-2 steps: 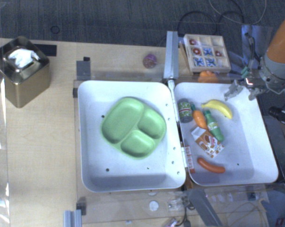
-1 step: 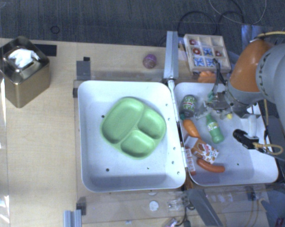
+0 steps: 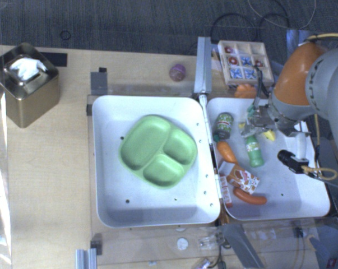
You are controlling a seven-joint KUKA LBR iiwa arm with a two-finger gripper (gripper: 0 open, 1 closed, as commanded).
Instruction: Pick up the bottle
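Note:
A small green bottle (image 3: pixel 254 152) with a pale cap lies in the right bin (image 3: pixel 309 198), its cap end pointing toward the back. My gripper (image 3: pixel 257 125) hangs right over that cap end, at the bottle's far tip. The bottle rests on the bin floor.
In the right bin, a green can (image 3: pixel 223 125) stands at the left, with a carrot (image 3: pixel 227 152), a printed packet (image 3: pixel 241 180) and a red sausage (image 3: pixel 250 198) near the front. The left bin (image 3: pixel 107 206) holds a green divided plate (image 3: pixel 158 150). A purple ball (image 3: pixel 177 72), a tile box (image 3: pixel 242 62) and a metal tissue box (image 3: pixel 24 84) sit on the bench.

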